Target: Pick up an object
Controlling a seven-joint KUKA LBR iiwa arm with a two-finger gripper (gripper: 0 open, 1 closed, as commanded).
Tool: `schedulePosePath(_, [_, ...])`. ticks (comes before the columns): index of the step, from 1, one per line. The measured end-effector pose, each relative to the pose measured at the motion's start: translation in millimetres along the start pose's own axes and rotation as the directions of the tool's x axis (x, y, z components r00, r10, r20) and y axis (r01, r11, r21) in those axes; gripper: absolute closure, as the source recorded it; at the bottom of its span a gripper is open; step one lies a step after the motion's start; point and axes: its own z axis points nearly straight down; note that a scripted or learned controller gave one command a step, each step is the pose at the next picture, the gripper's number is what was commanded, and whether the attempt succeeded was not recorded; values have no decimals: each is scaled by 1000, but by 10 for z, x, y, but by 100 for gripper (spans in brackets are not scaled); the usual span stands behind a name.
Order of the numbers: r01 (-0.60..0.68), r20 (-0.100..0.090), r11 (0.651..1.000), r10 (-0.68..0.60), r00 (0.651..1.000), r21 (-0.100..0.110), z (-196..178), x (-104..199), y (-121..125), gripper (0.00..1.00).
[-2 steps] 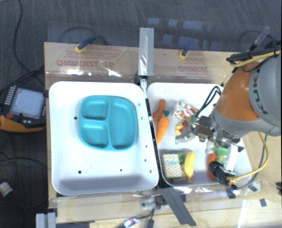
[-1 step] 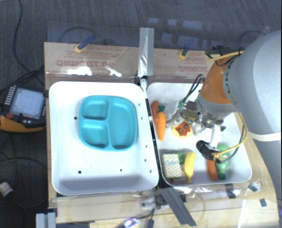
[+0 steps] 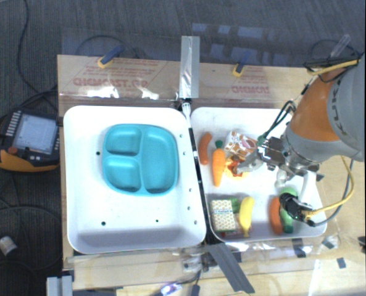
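The right bin [image 3: 257,117] holds several toy foods. An orange carrot [image 3: 218,166] lies beside a smaller orange piece [image 3: 204,148] near the bin's left wall. A crinkly red-and-white snack packet [image 3: 238,147] sits in the middle. Along the front are a yellow banana [image 3: 246,213], a patterned box [image 3: 223,214], an orange piece [image 3: 274,214] and a green piece [image 3: 288,203]. My gripper [image 3: 261,155] hangs low over the bin, right beside the packet's right edge. The grey wrist with its orange band [image 3: 315,113] hides the bin's right side.
The left bin [image 3: 87,214] bears a blue divided plate [image 3: 139,158]. A metal rail [image 3: 189,66] runs back between the bins over brown cardboard [image 3: 127,79]. A handheld pendant [image 3: 25,139] lies on the floor at left. Yellow cable [image 3: 337,203] loops off the arm.
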Motion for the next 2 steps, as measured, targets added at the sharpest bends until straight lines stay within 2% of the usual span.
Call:
schedulePosePath(1, [105,0,994,-105,994,-1,-6,-826,335,0])
schedulePosePath(2, [62,-11,998,-62,998,-1,696,-885,-36,0])
